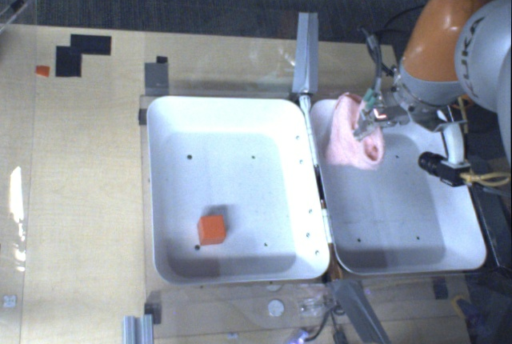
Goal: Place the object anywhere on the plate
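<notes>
The grey arm with its orange band (436, 30) reaches in from the right and ends over the upper left part of the right bin (416, 250), where the gripper (373, 115) sits against the top of a pink cloth (350, 141). The cloth hangs from the gripper, bunched at the top and drooping down and to the left, with its lower edge over the bin floor close to the divider between the two bins; its upper edge appears pinched at the fingers, so the gripper looks closed on the cloth. A black cable end (438, 165) juts out beside the wrist, over the right bin's right side. In the left bin (172, 118) a small orange block (212, 230) lies on the floor toward the lower left, well apart from the cloth. On the wooden bench (80, 198) to the far left are black squares (80, 53) and a tiny orange marker (42, 71)
</notes>
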Controlling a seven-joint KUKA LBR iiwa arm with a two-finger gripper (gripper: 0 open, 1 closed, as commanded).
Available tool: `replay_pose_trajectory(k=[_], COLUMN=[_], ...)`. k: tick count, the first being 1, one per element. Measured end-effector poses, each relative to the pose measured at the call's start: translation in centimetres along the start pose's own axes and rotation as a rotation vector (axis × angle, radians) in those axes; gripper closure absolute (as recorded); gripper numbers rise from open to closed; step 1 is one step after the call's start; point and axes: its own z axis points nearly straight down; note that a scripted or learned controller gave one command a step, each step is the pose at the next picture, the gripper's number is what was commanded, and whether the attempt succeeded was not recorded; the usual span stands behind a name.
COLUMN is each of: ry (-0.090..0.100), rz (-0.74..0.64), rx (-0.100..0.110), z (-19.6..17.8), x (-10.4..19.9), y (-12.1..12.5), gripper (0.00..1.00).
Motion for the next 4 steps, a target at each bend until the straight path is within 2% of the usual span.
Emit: replay_pose_trajectory(k=[1, 2, 4], ry=[0.0, 0.002, 0.001], rz=[-0.01, -0.415, -1.217], rx=[-0.002, 0.002, -0.006], z=[-4.0, -3.1, -5.2], x=[0.1, 5.3, 14.6], y=[0.3, 0.0, -1.9], gripper=[1.0, 1.0, 1.0])
